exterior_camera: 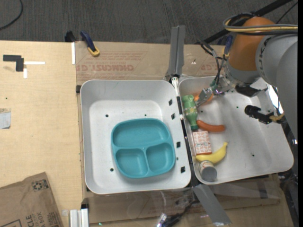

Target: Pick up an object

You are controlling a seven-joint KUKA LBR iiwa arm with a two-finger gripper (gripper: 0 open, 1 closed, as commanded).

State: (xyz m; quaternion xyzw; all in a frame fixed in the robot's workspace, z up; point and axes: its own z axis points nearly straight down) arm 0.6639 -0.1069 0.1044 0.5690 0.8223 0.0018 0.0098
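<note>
Two white bins sit side by side on the bench. The left bin (94, 141) holds a teal tray (143, 147) with three compartments, lying flat near the middle. The right bin (265, 160) holds a cluster of things along its left wall: a green bottle (190, 109) lying lengthwise at the top, an orange carrot (211, 126) just below and to its right, a small red-and-white box (201, 142) under that, a banana (214, 154) curving along the box's lower right side, and a grey cup (207, 170) at the near left corner, touching or almost touching the banana's end. The arm (265, 46) reaches in from the right, its orange band high over the right bin's far side. The gripper (207, 94) hangs at the bin's far left corner, just beside the top of the bottle (whether it touches the bottle is unclear). Its tips are small and blurred, so I cannot tell how the fingers stand, and nothing can be made out between them. A blue-and-yellow clamp (90, 43) lies on the cardboard beyond the left bin.
</note>
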